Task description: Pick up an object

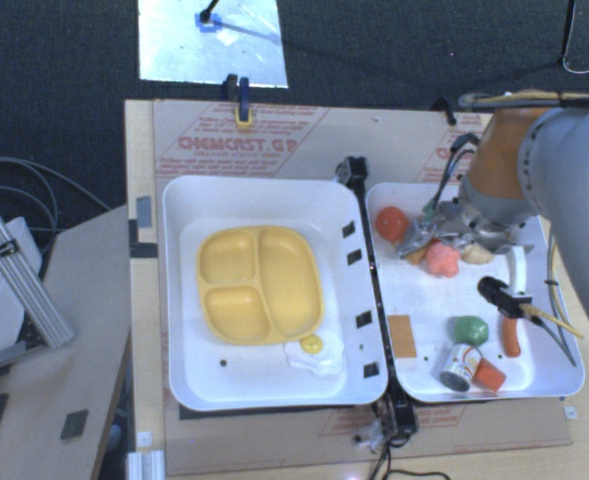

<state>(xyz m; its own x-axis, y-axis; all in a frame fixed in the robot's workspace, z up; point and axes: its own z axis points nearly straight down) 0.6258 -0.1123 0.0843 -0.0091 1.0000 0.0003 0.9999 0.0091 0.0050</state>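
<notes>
Left bin point(184, 373): yellow divided tray point(260, 283) in the middle, toy fried egg point(312, 350) at its near right corner. Neither is close to the arm.

Right bin point(426, 303), left part: flat tan card point(402, 336) near the dividing wall, red ball point(391, 222) at the far left corner.

Gripper point(421, 243) low over the far part of the right bin, between the red ball and a pink lump point(441, 258). Cannot tell whether it is spread or pressed together, and nothing is seen pinched in it.

Likely target is the pink lump, just beside the gripper on its right.
- Handling, judged: light, probably a plastic or foam toy food. Rounded and smooth, so it may squirt sideways under a skewed pinch. Not fragile.
- Best taken across its widest middle, straight from above.
- Look: soft pink, knobbly, roughly round. A pale beige piece point(477, 253) touches or nearly touches its right side and could crowd the grasp.

Near right: green ball point(469, 329), small can point(457, 366) lying on its side, orange piece point(490, 375), red sausage point(512, 338).
</notes>
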